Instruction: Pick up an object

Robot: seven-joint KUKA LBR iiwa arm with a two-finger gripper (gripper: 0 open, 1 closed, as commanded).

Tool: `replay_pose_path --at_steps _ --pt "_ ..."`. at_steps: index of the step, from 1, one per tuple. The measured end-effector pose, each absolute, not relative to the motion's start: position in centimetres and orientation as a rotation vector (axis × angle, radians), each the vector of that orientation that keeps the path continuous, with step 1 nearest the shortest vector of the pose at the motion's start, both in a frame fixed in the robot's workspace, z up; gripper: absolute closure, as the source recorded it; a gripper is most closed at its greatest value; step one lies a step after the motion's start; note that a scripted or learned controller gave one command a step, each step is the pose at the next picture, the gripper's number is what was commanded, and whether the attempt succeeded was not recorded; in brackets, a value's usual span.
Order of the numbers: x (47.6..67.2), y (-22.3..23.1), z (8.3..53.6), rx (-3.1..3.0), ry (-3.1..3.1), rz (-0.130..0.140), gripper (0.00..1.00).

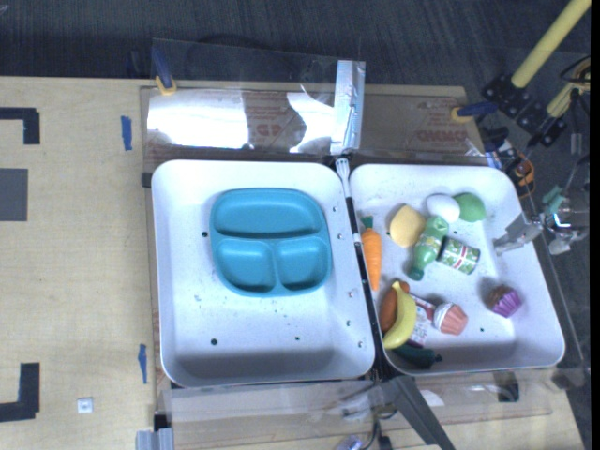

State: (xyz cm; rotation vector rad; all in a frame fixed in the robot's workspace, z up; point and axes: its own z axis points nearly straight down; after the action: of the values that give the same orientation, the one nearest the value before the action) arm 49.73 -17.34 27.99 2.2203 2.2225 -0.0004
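Observation:
The right bin (539, 345) holds several toy foods. An orange carrot (372, 256) lies along its left wall, with a yellow lemon (406, 224), a white egg (442, 205) and a green piece (472, 206) near the back. In the middle are a green bottle (426, 248) and a small can (460, 256). A banana (403, 320), a pink cupcake (449, 319) and a purple piece (506, 300) lie toward the front. My gripper (539, 231) sits low at the bin's right rim, blurred, to the right of the can and touching none of the toys.
The left bin (178, 251) carries a blue divided plate (270, 239). A shiny clear panel (244, 120) stands behind the bins. A yellow pole with clamps (553, 36) is at the top right. Wooden bench surface (66, 279) lies to the left.

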Motion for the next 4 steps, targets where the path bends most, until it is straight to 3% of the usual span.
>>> replay_pose_path --at_steps 1,2,3,4 --pt "53.9 -13.2 19.7 2.228 2.224 -0.005 0.00" --pt "59.3 -11.6 8.8 2.154 2.276 0.008 0.00" --pt "56.6 -8.6 18.9 2.114 2.315 0.009 0.00" --pt "57.7 -10.8 8.8 2.094 2.334 0.006 0.00"
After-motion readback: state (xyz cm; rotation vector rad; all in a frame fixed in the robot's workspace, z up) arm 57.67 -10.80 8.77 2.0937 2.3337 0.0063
